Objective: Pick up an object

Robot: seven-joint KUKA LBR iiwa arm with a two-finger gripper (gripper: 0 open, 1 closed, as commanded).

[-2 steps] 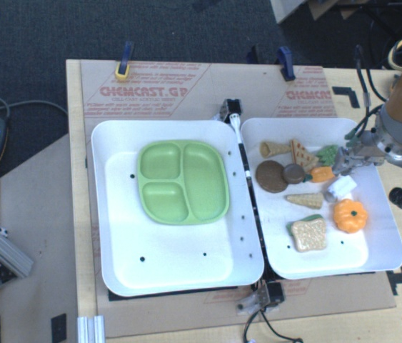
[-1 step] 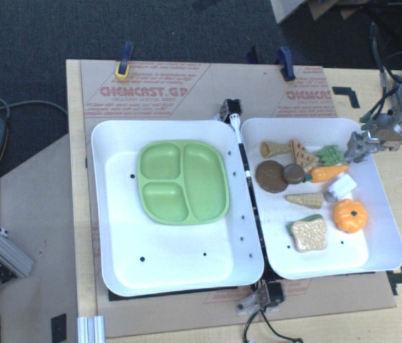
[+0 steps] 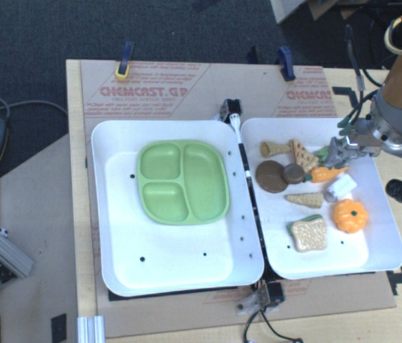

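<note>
While tool (image 3: 338, 156) hangs low in right bin (image 3: 393, 252), jaw state unreadable; toy carrot (image 3: 323, 174) just under it, pumpkin (image 3: 350, 216) nearer camera.

Two white bins (image 3: 115, 263), one green tray (image 3: 183, 181), one pumpkin (image 3: 350, 216).

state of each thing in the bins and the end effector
green divided plate: flat in left bin, nothing on it
toy pumpkin: upright, right bin
bread slice: lying flat
brown disc: flat
carrot: lying under the end effector
</note>
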